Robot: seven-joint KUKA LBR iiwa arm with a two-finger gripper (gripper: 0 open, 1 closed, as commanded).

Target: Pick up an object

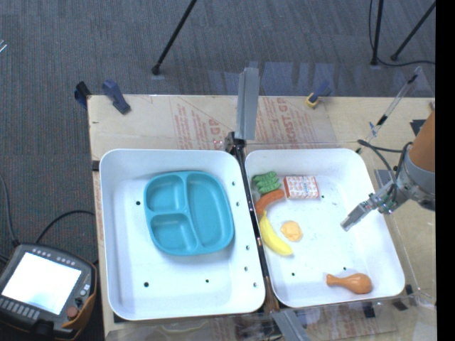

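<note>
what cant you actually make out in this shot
- Claw, camera view: blurred and small, so whether it is open or shut cannot be told.
- Arm: cut off by the right edge.
- Carton in the right bin: print too small to read.
- Carrot: partly tucked under the green vegetable.

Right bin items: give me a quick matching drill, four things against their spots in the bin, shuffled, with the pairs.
Things:
1. banana
2. drumstick
3. carton
4. greens

Spots:
A. near front right corner
B. far left corner by the divider
C. along the left wall, toward the front
D. far side, just right of the greens

Pairs: 1-C, 2-A, 3-D, 4-B
</note>
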